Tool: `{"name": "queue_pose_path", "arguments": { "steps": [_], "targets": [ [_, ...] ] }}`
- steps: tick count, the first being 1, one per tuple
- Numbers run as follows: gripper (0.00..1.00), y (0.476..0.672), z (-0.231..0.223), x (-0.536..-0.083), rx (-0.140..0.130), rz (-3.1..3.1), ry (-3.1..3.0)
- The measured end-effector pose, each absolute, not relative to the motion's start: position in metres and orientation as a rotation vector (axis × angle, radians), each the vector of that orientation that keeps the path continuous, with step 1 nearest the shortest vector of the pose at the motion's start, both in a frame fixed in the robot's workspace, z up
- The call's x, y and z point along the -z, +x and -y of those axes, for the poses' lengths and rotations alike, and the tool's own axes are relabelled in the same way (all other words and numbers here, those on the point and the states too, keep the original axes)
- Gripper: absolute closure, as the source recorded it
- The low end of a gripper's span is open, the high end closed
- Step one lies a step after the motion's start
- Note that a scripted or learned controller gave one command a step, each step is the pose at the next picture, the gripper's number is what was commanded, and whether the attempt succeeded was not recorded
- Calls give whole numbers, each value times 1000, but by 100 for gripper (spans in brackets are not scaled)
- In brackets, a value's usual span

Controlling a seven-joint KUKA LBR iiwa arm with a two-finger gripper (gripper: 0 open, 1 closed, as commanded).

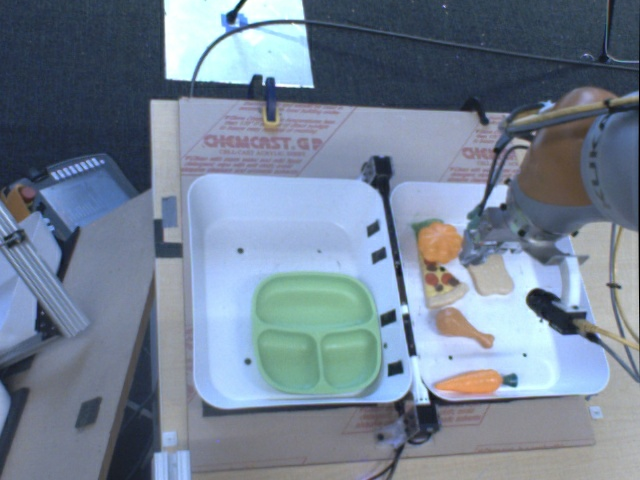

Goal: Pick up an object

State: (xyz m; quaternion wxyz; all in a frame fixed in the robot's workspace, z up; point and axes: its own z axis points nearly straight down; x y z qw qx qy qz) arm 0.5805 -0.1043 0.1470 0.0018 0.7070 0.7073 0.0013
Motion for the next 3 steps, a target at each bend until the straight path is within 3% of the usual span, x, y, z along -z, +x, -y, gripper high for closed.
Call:
{"name": "queue_pose_path", "arguments": {
  "steps": [2,3],
  "targets": [
    [100,577,93,-240,-6,-2224,2213],
    [100,579,46,-245,-4,-2230,2211]
  ]
}}
